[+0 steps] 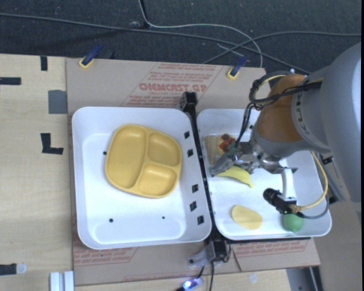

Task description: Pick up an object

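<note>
End effector [225, 161] low in right bin [315, 226], grip state unclear; banana [239, 175] just nearer, long axis running left-right.

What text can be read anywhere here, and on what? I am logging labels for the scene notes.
"CHEMCAST GP": red print on the brown cardboard sheet under the white bins, above the left bin.
Smaller red lines above and below that print: too blurred to read.
Yellow divided plate, banana and the rest: no text visible.
</note>
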`<state>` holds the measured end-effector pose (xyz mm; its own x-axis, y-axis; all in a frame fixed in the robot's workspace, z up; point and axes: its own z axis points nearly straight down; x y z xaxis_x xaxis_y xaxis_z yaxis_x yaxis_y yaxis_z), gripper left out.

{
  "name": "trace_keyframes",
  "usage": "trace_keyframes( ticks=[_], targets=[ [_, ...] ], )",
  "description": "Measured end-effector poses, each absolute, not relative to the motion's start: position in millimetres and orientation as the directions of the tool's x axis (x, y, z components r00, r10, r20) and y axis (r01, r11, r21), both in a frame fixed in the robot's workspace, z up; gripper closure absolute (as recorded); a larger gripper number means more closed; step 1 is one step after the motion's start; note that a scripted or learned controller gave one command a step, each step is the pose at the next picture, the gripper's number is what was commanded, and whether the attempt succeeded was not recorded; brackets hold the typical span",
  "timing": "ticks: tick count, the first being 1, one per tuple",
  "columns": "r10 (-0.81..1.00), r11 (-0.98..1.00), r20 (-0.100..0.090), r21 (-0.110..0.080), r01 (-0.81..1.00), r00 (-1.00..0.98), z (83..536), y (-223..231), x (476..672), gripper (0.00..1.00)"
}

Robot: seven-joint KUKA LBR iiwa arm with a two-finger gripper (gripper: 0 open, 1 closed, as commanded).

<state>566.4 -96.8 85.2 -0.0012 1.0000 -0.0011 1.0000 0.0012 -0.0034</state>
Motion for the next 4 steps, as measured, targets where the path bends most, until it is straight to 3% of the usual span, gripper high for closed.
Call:
trace_keyframes(
  ticks=[1,4],
  targets=[
    [1.000,0.002,0.000,-0.003,1.000,-0.002,98,-96,566.8,1.00],
    [1.000,0.002,-0.001,0.005,1.000,-0.002,248,-79,570.1,1.00]
  ],
)
